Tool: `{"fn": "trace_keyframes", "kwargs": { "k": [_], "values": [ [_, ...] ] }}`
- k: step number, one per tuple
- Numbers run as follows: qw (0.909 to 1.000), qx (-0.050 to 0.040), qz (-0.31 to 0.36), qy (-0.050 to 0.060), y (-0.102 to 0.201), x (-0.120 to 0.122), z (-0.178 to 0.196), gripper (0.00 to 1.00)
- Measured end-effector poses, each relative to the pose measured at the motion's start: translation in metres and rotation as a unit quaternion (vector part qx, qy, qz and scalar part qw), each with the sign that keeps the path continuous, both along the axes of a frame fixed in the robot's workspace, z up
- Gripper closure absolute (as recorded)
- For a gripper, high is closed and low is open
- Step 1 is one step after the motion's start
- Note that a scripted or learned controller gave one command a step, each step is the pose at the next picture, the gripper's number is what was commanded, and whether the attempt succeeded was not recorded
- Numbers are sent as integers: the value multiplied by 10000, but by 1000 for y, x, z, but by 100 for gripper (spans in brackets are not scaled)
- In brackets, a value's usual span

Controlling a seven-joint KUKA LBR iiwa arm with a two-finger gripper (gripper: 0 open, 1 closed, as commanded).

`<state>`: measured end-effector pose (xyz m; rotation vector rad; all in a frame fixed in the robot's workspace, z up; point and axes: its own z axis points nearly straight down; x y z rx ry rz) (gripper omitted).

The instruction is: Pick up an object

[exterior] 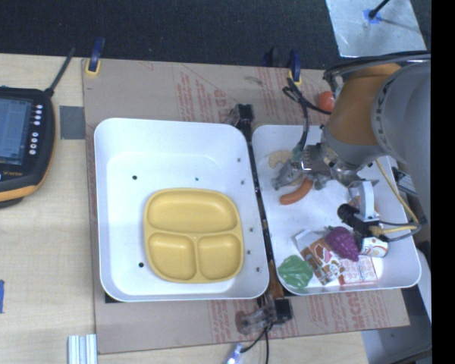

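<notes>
My gripper (pixel 290 174) hangs low in the right bin (pixel 277 139), near its upper left part. Its dark fingers sit just above an orange sausage-shaped toy (pixel 296 193) that lies on the bin floor. A pale beige piece (pixel 277 158) rests just left of the gripper. Nothing shows between the fingers. Lower in the same bin lie a purple toy (pixel 341 242), a green toy (pixel 294 271) and a printed red-and-white packet (pixel 335 265).
The left bin (pixel 114 150) holds a yellow three-part plate (pixel 193 233). A tablet with an orange rim (pixel 11 142) lies at the far left of the bench. The grey arm with its orange band (pixel 364 105) covers the right bin's upper right.
</notes>
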<state>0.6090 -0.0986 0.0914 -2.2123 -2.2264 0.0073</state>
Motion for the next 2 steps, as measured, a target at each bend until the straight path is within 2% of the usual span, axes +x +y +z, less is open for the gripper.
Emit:
{"fn": "trace_keyframes", "kwargs": {
  "k": [1, 2],
  "values": [
    [10000, 8, -11, -15, -4, 44, 1, 0],
    [10000, 7, 3, -5, -5, 44, 11, 100]
  ]
}}
